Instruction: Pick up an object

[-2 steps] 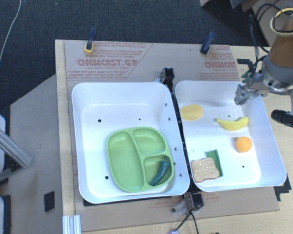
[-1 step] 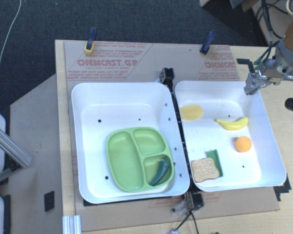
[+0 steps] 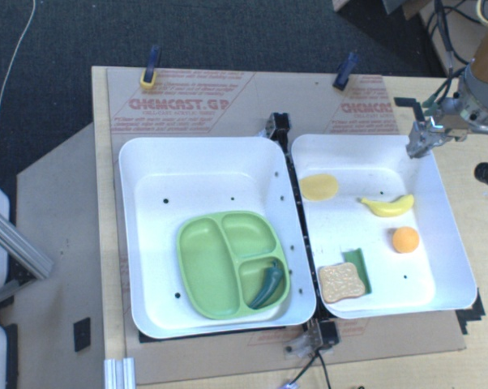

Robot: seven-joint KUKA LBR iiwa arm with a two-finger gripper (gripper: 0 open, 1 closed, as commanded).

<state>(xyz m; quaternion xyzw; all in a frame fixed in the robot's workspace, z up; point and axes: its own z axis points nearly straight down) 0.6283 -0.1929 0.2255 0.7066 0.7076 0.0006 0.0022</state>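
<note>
The left white shallow bin (image 3: 139, 168) holds a light green three-compartment plastic plate (image 3: 216, 270), and a dark green pepper-shaped toy (image 3: 267, 285) lies in the plate's near right compartment, its tip reaching toward the plate's rim. Taking that toy could go wrong because it sits low against the compartment walls, so the tool might catch the plate and drag or lift it instead. In the right white shallow bin (image 3: 447, 217) a flat pale yellow disc (image 3: 319, 187) lies at the far left, so thin that a closing grasp may slide over it. Near the bin's front left a tan cracker-like square slice (image 3: 342, 282) overlaps a green flat piece (image 3: 357, 266); a grab there could pinch both or push one under the other. A yellow banana toy (image 3: 387, 206) lies right of the disc, curved and likely to roll or twist out. An orange ball (image 3: 405, 240) sits nearer, well apart from the banana, and would probably roll away from an off-centre touch. The grey two-finger gripper (image 3: 420, 146) hangs at the bin's far right corner, just over the rim, with nothing seen in it; I cannot tell whether it is open or closed. A descent from there risks striking the bin wall.
</note>
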